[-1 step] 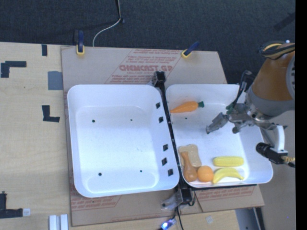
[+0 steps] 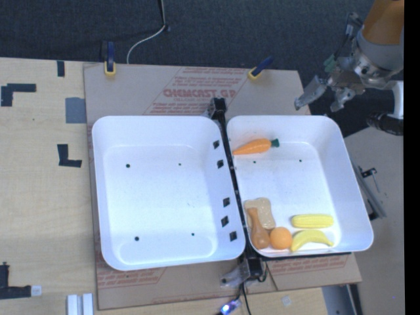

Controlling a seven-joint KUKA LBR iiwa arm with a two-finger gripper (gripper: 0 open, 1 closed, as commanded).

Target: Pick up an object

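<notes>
My work surface (image 2: 39, 182) is pale wood-toned board, marked with dark tape pieces (image 2: 65, 155) at its left. A brown cardboard sheet (image 2: 190, 94) with red printed lettering lies over it, held at its far edge by two clamps, one yellow and blue at the left corner (image 2: 109, 64), one at the right (image 2: 260, 67). Beyond the surface, dark blue-grey carpet (image 2: 249, 18) covers the floor. A white cable (image 2: 149, 35) runs across it. Lighting is even, without hard shadows.

We find open floor across the right bin (image 2: 341, 149) centre, with the carrot (image 2: 252, 147) near its far-left corner and toys (image 2: 289, 231) crowding its near edge.
</notes>
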